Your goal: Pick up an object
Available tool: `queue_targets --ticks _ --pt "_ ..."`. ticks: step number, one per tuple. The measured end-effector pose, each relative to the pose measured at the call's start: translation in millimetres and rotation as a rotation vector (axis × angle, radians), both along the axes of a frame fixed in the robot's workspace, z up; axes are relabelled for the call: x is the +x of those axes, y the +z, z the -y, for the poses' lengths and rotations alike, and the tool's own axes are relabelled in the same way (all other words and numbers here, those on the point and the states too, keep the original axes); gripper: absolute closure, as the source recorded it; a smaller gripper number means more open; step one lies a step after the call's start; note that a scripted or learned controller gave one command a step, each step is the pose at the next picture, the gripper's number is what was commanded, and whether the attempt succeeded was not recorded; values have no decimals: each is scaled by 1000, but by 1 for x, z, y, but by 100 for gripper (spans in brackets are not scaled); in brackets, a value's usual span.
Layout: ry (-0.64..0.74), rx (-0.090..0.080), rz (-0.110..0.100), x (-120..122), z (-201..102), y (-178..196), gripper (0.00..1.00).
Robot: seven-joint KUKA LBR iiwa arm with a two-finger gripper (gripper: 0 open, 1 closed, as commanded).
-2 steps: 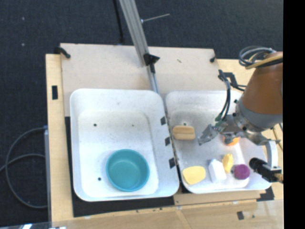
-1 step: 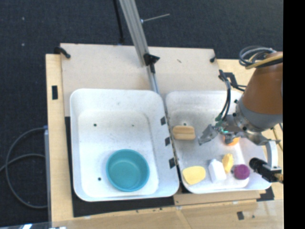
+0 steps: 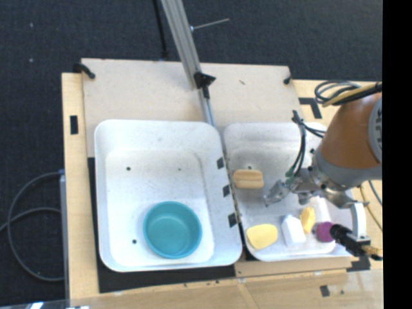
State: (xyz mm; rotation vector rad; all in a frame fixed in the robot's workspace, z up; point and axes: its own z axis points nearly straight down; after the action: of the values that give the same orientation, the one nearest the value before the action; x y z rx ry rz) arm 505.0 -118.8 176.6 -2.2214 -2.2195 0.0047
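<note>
Arm over the right bin, gripper low among the small objects.

From my feed I see the arm (image 3: 347, 140) reaching in from the right, its orange band above the wrist, with the gripper (image 3: 278, 193) down inside the right bin (image 3: 257, 137). I cannot tell how the gripper is set, and I see nothing between its tips. The tan block (image 3: 248, 179) lies just left of the gripper, near the bin's left wall. Along the near edge sit a yellow piece (image 3: 261, 235), a white object (image 3: 293, 229) beside it, a small yellow object (image 3: 308, 219) and a purple object (image 3: 323, 231), all close together under the wrist. In the left bin (image 3: 129, 147) a teal bowl (image 3: 172, 229) rests upright toward the near side.
</note>
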Motion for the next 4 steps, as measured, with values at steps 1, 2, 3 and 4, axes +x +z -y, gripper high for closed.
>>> queue_targets --ticks 1,2,3,4 --pt "0 1 -1 8 3 -48 0" --pt "0 0 2 8 4 -77 0" --pt "-4 0 8 10 5 -65 100" --pt "4 -1 11 19 10 -6 100"
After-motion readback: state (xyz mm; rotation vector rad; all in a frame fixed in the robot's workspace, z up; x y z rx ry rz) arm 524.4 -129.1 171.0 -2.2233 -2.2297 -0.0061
